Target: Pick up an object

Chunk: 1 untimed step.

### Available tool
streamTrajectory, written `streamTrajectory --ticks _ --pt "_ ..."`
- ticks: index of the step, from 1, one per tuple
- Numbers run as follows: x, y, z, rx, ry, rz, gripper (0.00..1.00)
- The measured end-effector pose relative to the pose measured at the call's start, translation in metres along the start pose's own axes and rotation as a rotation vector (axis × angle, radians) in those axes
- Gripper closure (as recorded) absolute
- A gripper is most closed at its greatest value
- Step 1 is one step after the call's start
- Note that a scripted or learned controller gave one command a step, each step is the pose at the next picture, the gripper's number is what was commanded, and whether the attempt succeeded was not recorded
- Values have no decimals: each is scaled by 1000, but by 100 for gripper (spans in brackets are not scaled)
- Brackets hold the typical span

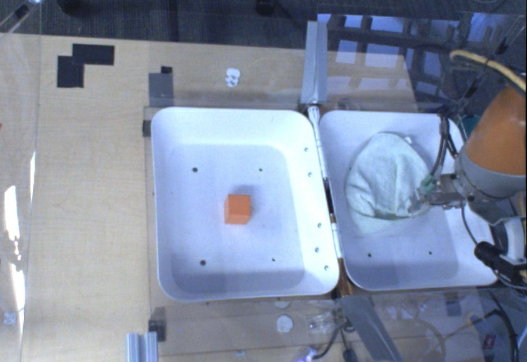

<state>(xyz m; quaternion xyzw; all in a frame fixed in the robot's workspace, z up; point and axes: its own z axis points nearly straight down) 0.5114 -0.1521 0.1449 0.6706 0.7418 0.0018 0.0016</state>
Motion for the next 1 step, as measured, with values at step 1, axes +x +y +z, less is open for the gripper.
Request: streamTrajectory --ticks 1 --pt "15 10 -111 1 -1 355 100"
